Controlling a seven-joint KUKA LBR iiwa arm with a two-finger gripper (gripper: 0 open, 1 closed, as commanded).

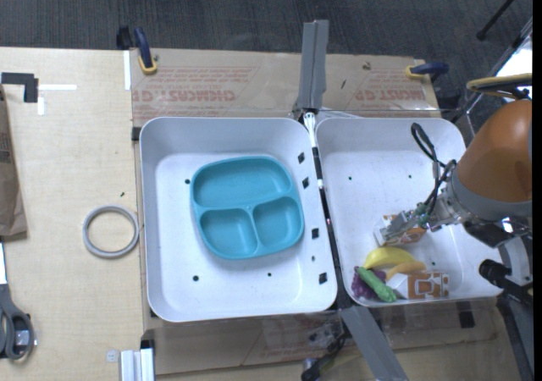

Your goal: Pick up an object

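Observation:
The right bin (pixel 364 142) holds a cluster of toy items near its front right corner. A yellow banana (pixel 395 258) lies there, with a purple bunch (pixel 363 283) and a green piece (pixel 380 285) at its left end. An orange and white box (pixel 428 285) sits just right of them. A small orange and white packet (pixel 400 229) lies just behind the banana. My gripper (pixel 422 217) is low in the bin, right at this packet's right end. The grey arm with its orange band (pixel 506 151) rises behind it at the right edge. The wrist hides the gripper's tip.
The left bin (pixel 169 235) holds a blue divided plate (pixel 247 206). On the bench to the left lie a grey tape ring (pixel 111 230) and scissors (pixel 13 330). A grey post (pixel 312 66) stands behind the gap between the bins. Clamps (pixel 145 52) hold the cardboard at the back.

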